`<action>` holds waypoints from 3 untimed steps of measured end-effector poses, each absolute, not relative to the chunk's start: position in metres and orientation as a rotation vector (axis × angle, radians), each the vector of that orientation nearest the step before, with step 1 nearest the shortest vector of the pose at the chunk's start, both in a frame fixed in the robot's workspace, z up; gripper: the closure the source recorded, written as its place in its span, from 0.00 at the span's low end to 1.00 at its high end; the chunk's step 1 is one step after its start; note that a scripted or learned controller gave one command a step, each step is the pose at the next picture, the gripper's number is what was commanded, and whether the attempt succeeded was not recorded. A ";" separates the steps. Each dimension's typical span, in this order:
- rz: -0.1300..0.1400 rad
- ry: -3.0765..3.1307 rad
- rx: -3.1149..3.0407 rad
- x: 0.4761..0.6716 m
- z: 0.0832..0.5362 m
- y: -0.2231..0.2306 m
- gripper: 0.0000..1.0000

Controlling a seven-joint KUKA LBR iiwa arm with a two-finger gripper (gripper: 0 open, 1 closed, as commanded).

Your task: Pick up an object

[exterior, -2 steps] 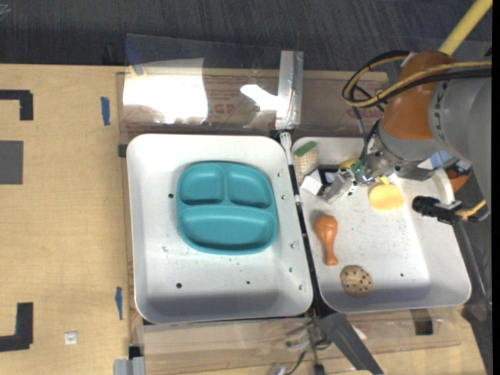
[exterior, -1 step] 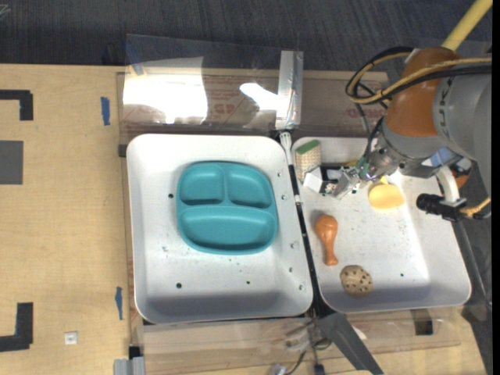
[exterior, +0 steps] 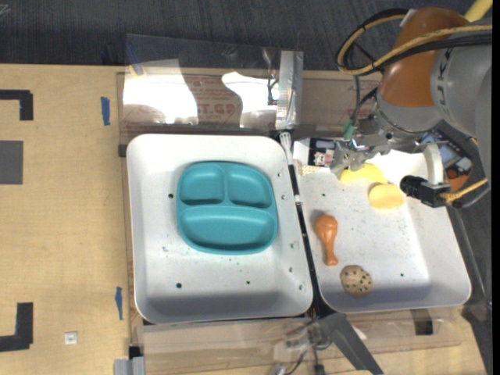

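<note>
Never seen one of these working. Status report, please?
Gripper low at right bin's far edge, beside yellow pieces. Drumstick and cookie lie apart, unobstructed.

My grey, rounded metal arm (exterior: 461, 76) carries a glossy orange band (exterior: 414, 73) above the wrist. Black and yellow cables (exterior: 367, 33) loop off its far side. The small metallic two-finger gripper (exterior: 353, 156) has a black cylindrical fitting (exterior: 422, 187) to its right.
</note>
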State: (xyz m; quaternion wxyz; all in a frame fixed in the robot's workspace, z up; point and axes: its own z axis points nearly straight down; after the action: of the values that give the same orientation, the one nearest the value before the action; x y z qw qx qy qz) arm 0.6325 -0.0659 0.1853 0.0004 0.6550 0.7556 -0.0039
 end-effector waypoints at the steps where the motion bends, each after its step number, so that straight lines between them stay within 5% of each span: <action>1: -0.046 2.320 2.122 0.638 0.183 -0.059 1.00; 2: -0.057 2.291 2.152 0.639 0.183 -0.055 1.00; 3: 0.005 2.473 1.929 0.668 0.227 -0.012 1.00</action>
State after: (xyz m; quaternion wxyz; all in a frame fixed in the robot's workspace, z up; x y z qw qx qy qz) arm 0.6677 -0.0117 0.2270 0.0026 0.6152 0.7884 0.0017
